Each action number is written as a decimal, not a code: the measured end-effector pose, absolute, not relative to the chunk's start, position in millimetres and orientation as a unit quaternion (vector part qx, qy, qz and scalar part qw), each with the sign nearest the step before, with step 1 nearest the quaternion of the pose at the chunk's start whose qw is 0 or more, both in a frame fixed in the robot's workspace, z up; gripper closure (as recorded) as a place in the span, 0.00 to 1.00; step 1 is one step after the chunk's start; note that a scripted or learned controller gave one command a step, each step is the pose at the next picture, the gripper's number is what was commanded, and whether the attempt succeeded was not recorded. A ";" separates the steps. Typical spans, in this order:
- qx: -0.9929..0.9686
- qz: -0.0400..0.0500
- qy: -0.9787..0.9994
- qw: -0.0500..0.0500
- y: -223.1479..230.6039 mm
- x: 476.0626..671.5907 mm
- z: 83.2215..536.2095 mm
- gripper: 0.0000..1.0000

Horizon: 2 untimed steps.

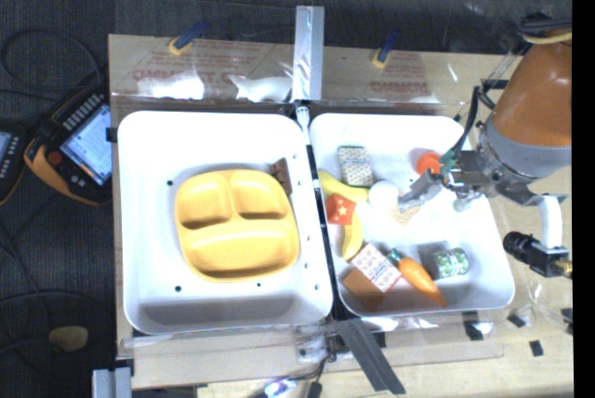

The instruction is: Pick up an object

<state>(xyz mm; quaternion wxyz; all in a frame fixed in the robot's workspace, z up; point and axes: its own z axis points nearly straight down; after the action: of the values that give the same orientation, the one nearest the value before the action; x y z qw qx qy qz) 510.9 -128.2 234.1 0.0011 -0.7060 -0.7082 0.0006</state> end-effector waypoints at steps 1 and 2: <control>-0.682 -0.001 -0.732 -0.002 -161.9 502.3 91.4 0.00; -0.596 0.000 -0.803 -0.005 -152.6 550.3 89.2 0.00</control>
<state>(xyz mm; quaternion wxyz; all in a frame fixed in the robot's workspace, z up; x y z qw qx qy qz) 550.3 -152.6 89.2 -0.0054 -0.5963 -0.8027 -0.0004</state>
